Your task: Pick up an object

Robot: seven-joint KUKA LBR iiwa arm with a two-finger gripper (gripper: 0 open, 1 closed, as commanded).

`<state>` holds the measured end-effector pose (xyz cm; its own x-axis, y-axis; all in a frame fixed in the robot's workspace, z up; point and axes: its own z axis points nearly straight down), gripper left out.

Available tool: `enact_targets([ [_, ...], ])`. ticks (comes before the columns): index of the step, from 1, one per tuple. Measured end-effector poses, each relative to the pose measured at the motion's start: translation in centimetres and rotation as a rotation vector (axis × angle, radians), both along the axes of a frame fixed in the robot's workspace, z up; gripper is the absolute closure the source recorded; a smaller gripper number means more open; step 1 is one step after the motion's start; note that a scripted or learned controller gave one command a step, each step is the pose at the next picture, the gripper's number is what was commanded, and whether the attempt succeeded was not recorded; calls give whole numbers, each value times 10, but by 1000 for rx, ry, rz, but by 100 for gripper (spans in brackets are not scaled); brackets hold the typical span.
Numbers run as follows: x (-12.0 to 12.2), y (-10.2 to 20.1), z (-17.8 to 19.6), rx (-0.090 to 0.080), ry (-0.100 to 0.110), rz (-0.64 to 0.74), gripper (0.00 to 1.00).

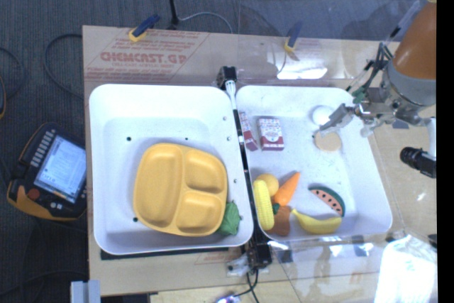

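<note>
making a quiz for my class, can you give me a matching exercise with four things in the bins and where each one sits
Things:
1. yellow divided tray
2. red and white carton
3. watermelon slice
4. banana

Places:
A. right bin, near its front edge
B. left bin
C. right bin, towards the back, beside the divider
D. right bin, just behind the banana

Pairs: 1-B, 2-C, 3-D, 4-A

A green item (230,218) lies mostly hidden under the yellow plate (181,188). The arm (418,53) is cut off at the right edge. The tool (333,120) is too blurred to read.
</note>
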<state>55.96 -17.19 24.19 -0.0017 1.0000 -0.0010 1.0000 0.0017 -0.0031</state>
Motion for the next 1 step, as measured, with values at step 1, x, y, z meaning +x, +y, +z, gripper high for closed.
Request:
enact_targets([
  [1, 41, 61, -127, 2, 9, -117, 0],
])
